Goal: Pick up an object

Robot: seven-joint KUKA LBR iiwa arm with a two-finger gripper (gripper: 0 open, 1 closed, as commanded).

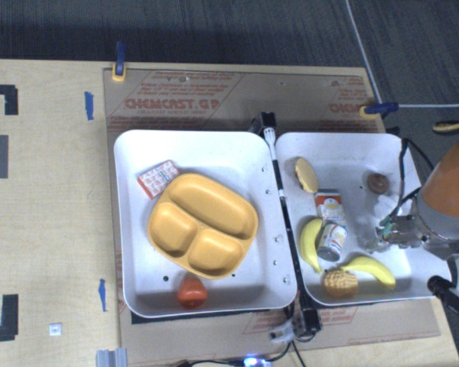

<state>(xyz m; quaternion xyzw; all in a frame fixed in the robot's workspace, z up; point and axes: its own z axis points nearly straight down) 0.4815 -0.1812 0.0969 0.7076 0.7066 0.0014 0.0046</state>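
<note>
A grey robot arm with an orange band reaches in from the right over the right-hand white bin (390, 145), its pincer (389, 232) low above the bin floor. Whether the pincer is released or clenched cannot be told from this angle, and nothing is seen held in it.

Just left of the pincer a small can (333, 241) lies on its side, touching a banana (310, 245) that curves along the bin's left wall. A second banana (371, 269) lies just near-side of the pincer, beside a ridged yellow item (340, 282) in the near corner. Farther back are a small carton (329, 204), a pale oval piece (307, 174) and a brown disc (378, 182).

The near banana looks the closest pick: probably light, fairly firm, smooth-skinned, best taken across its middle, where the curve is narrowest. The can would likely roll or slip.

Room is tight. The banana sits close to the bin's near wall and the ridged item, while bare floor stays open around the pincer and toward the far right corner.

The left bin (130, 228) on the desk (46, 228) holds a yellow divided tray (203, 224), a card (158, 177) and a red item (191, 292).
</note>
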